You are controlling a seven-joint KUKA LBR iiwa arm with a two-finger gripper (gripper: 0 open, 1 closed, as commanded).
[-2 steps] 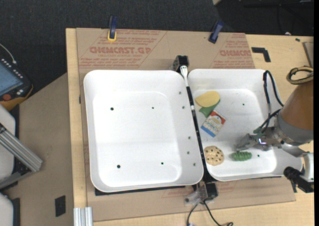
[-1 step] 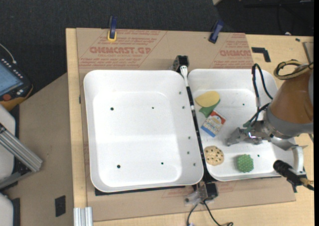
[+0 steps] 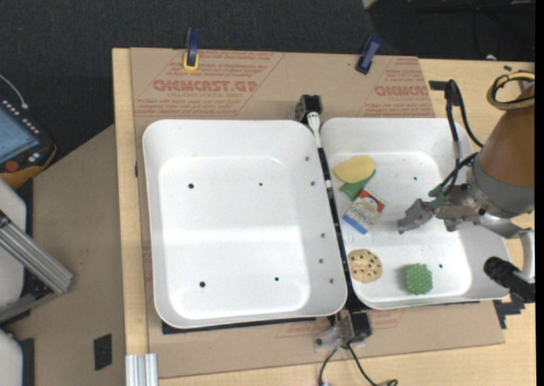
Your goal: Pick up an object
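The right bin (image 3: 399, 131) holds several small objects. A yellow rounded piece with a green wedge under it (image 3: 354, 172) lies near the bin's left wall. Below it sits a small red, white and blue packet (image 3: 363, 210). A speckled cookie (image 3: 365, 265) rests at the front left, and a green bumpy ball (image 3: 416, 278) at the front middle. My gripper (image 3: 414, 218) reaches in from the right and hovers low over the bin's middle, to the right of the packet and above the green ball. Nothing shows between its fingers.
The left bin (image 3: 170, 206) stands beside the right one, joined by a black divider strip (image 3: 327, 197). Both rest on a cardboard sheet (image 3: 212, 78) held by clamps at the back. A black cable (image 3: 456, 121) hangs near the arm at the right.
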